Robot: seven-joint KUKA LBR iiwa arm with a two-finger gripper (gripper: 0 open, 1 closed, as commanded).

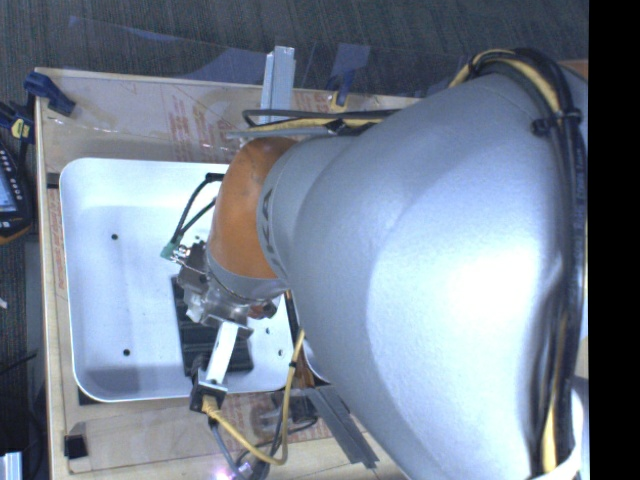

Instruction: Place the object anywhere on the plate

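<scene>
Arm (430,268): smooth grey rounded shell, orange band near the wrist.
Bin (100,268): shallow, glossy white, rounded corners.
Gripper (197,303): metallic, near the bin's right edge; its opening cannot be told.

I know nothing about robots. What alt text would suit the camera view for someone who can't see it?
A large grey robot arm with an orange band reaches in from the right and covers most of the picture, its wrist hanging over the right side of a shallow white bin. The bin's bare floor shows two small dark dots.
</scene>
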